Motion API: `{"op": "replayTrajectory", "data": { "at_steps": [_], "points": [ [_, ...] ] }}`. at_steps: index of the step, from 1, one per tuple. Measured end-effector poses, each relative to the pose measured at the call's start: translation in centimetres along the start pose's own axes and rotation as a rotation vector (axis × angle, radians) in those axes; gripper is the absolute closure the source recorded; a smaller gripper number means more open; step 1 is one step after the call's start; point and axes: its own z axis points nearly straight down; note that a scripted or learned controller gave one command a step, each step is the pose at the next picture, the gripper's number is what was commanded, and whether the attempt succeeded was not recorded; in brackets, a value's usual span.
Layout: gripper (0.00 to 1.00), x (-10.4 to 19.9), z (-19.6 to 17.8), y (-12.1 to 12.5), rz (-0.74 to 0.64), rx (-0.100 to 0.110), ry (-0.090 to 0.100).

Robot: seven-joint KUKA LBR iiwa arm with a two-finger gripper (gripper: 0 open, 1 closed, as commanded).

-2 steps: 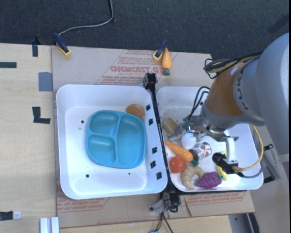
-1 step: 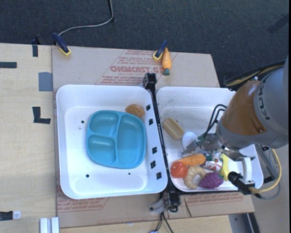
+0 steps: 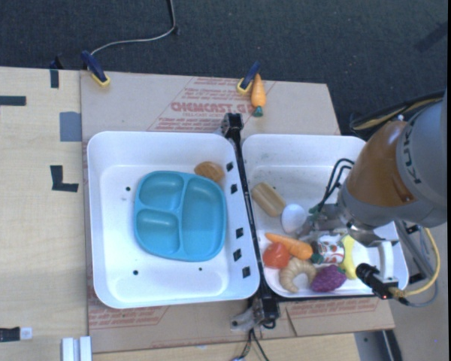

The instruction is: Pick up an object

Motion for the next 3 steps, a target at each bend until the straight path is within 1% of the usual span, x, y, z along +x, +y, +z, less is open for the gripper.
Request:
{"op": "replayTrajectory", "data": {
  "at_steps": [1,2,3],
  "points": [
    [0.00,0.0,0.0,0.0,0.000,0.000,0.000],
    [0.00,1.6,1.0,5.7,-0.003,0.005,0.005],
    [0.00,3.1,1.1,6.7,-0.003,0.005,0.003]
  ]
}}
